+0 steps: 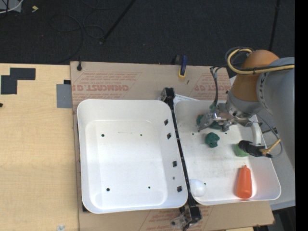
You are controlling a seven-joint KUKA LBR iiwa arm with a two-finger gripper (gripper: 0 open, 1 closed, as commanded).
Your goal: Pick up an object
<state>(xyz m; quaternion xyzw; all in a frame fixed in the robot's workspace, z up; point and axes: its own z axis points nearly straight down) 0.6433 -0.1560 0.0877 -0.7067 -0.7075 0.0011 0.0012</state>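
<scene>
The light wooden desk carries a flat brown cardboard sheet; on that sheet, two shallow white plastic bins sit side by side.

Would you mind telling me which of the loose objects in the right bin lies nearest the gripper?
The dark green lump, just below the gripper; the orange bottle and white ball lie near the front edge.

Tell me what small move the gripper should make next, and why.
Probably a short shift toward the dark green object and down onto it: the gripper hovers just above-left of it in the right bin, with nothing visibly between its fingers.
</scene>
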